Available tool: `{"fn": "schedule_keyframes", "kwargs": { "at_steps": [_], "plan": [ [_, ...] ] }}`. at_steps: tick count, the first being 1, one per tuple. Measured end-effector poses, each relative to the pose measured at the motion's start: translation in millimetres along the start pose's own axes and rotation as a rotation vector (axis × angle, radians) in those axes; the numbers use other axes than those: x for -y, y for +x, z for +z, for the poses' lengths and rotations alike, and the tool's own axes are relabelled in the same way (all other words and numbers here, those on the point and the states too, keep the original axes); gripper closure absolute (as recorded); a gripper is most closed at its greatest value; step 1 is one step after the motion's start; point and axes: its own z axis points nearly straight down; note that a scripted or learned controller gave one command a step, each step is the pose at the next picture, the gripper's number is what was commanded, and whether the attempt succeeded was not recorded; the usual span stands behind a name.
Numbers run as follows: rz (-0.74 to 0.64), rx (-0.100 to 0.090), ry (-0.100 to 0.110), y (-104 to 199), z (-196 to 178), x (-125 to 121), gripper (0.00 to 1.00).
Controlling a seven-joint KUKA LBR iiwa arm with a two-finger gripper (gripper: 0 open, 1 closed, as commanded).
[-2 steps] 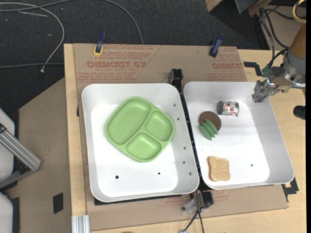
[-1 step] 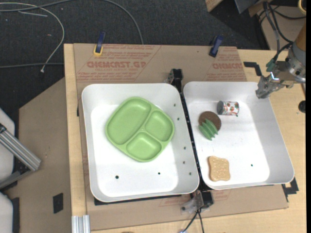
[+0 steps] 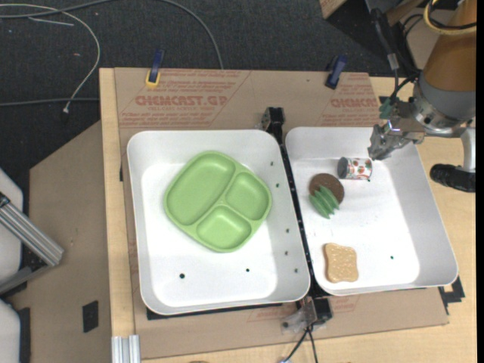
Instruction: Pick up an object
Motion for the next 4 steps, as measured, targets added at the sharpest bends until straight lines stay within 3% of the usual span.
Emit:
{"fn": "schedule_keyframes", "kwargs": {
  "at_steps": [4],
  "plan": [
    [-0.001,0.001,0.002,210.1,24.6,23.8,1.0]
  ]
}}
